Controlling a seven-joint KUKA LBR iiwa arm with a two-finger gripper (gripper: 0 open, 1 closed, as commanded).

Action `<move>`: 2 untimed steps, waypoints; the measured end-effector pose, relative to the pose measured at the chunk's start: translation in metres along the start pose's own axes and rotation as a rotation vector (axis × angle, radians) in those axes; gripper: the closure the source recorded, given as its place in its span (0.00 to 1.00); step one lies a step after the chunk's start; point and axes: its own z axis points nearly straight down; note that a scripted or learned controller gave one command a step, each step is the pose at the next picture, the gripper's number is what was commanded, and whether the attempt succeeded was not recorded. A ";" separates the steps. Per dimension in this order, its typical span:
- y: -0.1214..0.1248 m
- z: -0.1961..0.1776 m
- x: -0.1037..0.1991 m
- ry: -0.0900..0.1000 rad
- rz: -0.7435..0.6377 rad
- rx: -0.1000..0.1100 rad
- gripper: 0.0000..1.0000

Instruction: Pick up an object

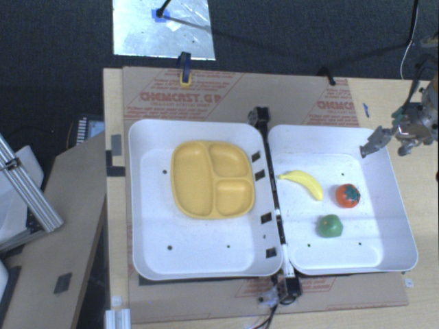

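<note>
1. White plastic forms both bins on the desk [113, 101]; we see the left bin [147, 252] carrying a yellow divided plate [211, 179] near its centre.
2. In the right bin [391, 252] we find three items: a banana [303, 182] at about nine o'clock from the bin's middle, a red tomato [348, 195] at three o'clock, and a green fruit [330, 226] at five o'clock.
3. The tomato sits just beside the green fruit, the banana a little apart from both.
4. The gripper [384, 142] hovers at the right bin's two o'clock corner, well apart from all three items.
5. We see the jaws apart, with nothing between them.
</note>
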 end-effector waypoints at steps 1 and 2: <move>-0.002 0.062 0.000 0.001 0.002 0.004 0.00; -0.005 0.109 0.008 0.001 0.003 0.003 0.00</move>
